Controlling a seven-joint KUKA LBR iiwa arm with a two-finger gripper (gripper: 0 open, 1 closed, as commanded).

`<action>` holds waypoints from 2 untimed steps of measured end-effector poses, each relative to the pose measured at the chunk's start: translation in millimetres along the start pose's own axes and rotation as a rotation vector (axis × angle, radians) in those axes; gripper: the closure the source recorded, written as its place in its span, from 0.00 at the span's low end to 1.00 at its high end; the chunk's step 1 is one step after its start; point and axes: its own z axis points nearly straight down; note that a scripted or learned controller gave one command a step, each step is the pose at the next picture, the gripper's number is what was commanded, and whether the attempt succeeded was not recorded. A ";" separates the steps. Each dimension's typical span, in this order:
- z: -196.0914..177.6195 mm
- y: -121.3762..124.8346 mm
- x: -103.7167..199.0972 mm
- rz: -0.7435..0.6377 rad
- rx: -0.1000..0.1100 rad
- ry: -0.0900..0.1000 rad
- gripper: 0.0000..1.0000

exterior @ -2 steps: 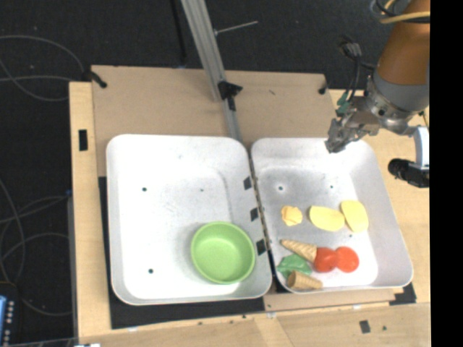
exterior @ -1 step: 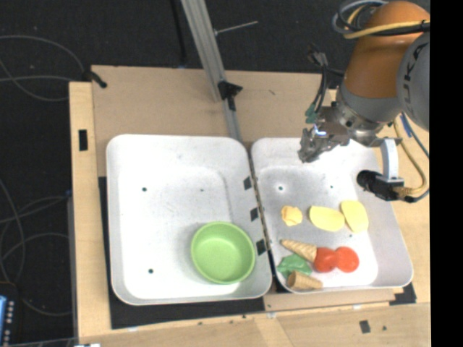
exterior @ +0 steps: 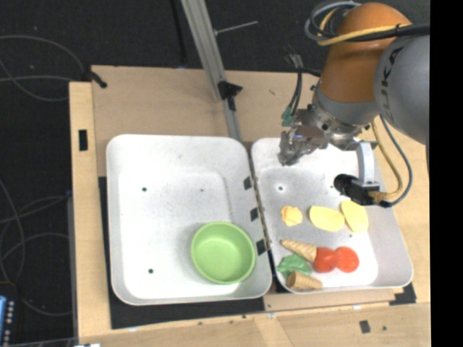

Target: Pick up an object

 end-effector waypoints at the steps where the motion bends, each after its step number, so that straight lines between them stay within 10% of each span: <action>1: 0.0 -12.5 48.0 -0.001 0.000 0.000 1.00; 2: 16.0 -16.5 103.9 0.000 0.002 -0.001 1.00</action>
